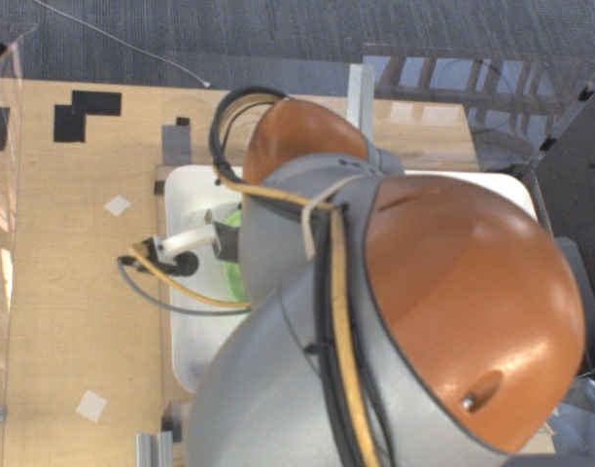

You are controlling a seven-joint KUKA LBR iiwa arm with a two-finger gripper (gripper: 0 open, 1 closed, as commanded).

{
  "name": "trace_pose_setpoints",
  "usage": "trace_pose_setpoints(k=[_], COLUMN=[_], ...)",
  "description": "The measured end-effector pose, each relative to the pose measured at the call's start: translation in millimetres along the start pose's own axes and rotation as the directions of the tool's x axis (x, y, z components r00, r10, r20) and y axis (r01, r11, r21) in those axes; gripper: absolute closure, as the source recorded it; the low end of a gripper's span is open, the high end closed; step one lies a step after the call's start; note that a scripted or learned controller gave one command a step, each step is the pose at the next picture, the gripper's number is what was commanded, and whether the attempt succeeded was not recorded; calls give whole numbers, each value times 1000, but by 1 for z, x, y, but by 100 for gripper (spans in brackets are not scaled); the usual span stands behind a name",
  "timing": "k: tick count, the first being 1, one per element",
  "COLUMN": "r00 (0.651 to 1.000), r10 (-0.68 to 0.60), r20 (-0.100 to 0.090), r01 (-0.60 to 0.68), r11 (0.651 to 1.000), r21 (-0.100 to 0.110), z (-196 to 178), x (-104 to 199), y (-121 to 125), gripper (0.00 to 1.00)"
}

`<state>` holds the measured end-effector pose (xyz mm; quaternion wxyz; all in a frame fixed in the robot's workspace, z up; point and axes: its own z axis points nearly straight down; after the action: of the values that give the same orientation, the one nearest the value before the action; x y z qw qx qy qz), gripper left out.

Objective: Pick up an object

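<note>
My arm [404, 329] lies nearest the lens: a grey body with two orange domes, the larger at lower right, the smaller above it at centre. Black and yellow cables [327, 339] run along the grey casing and loop above the smaller dome. Beneath the arm, the left bin [191, 188] shows its white rim and part of its floor; a strip of the right bin [516, 183] shows behind the large dome. My gripper [215, 241] reaches into the left bin, where a white part and a dark fitting project leftward; whether my jaws are open or closed I cannot tell. A green object [236, 278] lies in the left bin, just beside the gripper, partly hidden by my arm. The bench [74, 290] is wood.
</note>
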<state>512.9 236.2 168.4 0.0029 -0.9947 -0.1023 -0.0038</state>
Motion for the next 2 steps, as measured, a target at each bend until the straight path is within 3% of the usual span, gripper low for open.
trace_pose_setpoints(k=[1, 2], r00=[871, 998], r10=[-492, -56], r20=[6, 9], r01=[492, 56], r11=[871, 998], r21=[-1, -3], z=[-73, -47], x=[0, -25], y=[1, -4], gripper=[100, 100])
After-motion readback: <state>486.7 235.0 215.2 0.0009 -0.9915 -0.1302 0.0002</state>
